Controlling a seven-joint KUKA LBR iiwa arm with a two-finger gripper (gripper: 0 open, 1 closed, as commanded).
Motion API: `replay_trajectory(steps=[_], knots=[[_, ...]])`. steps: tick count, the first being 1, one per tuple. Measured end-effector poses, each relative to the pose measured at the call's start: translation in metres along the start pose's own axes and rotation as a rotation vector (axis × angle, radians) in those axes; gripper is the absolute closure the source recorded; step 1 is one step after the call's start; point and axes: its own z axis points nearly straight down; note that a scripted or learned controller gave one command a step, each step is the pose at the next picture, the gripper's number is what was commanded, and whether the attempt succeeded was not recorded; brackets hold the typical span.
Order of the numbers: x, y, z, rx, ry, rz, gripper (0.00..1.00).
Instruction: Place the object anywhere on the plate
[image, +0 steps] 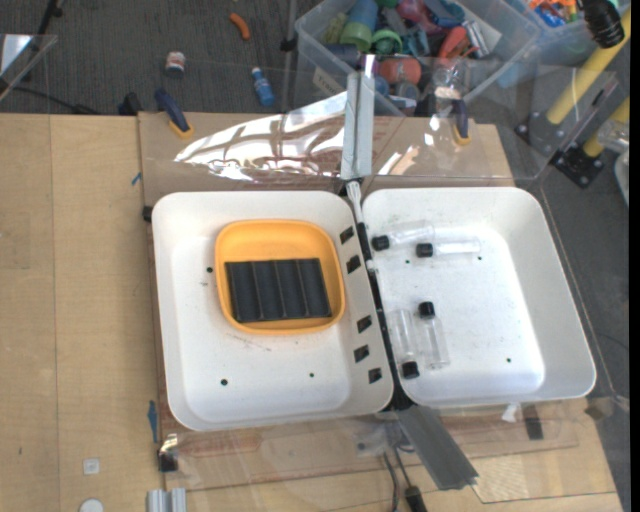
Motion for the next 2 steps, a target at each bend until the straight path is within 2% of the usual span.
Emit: replay_trajectory(steps=[1,2], knots=[[0.0025,0.0048,-0.0125,0.001,-0.001,-0.187,1.00],[0.0024,0.0046,-0.0123,0.001,-0.001,-0.257,1.00]])
